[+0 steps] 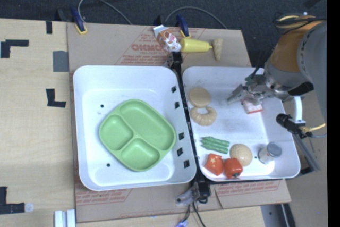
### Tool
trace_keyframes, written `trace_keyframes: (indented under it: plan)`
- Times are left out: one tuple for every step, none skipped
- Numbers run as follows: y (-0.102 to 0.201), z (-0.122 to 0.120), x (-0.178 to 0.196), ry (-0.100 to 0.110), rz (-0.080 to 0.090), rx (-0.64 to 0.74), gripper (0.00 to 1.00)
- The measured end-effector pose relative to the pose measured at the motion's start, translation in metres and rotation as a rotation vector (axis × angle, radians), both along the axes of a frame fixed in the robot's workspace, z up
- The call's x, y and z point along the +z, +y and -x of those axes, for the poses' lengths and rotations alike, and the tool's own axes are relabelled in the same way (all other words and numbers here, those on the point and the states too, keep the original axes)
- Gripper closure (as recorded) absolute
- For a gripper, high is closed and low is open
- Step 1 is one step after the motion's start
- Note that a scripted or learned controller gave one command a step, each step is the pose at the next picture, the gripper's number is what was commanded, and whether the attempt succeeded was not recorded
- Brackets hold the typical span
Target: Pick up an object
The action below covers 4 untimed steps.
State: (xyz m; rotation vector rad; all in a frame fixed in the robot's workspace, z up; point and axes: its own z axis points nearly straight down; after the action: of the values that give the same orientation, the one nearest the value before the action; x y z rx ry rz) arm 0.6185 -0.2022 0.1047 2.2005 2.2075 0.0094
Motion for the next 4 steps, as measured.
trace_keyframes:
  plan:
    - [-0.022, 0.038, 0.039, 0.022, -0.012, -0.002, 0.00]
    - [-0.013, -0.018, -0.014, 0.014, -0.008, -0.002, 0.00]
    - [0.010, -0.053, -0.013, 0.010, -0.004, -0.001, 0.00]
    - [-0.005, -0.027, -0.012, 0.003, -0.006, 0.000, 0.00]
